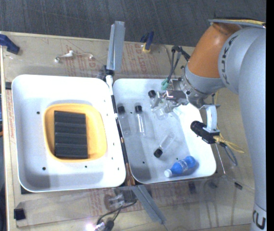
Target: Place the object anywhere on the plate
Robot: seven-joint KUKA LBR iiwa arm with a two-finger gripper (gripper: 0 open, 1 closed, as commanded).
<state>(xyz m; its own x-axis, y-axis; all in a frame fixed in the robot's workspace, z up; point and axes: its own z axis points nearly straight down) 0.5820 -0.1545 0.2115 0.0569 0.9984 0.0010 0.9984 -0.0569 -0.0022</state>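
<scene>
A light wooden bench top (79,57) w/ faint red print is seen from above, set on dark grey ribbed carpet floor (55,8). Blue spring clamps (6,43) are fixed at its far edge, left & centre; lighting is even, w/ soft shadows.

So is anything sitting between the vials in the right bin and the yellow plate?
Only the two bins' adjoining walls. The vials lie in the right bin; the yellow plate, holding a dark ridged block, sits in the left bin. The tool hovers over the right bin.
</scene>
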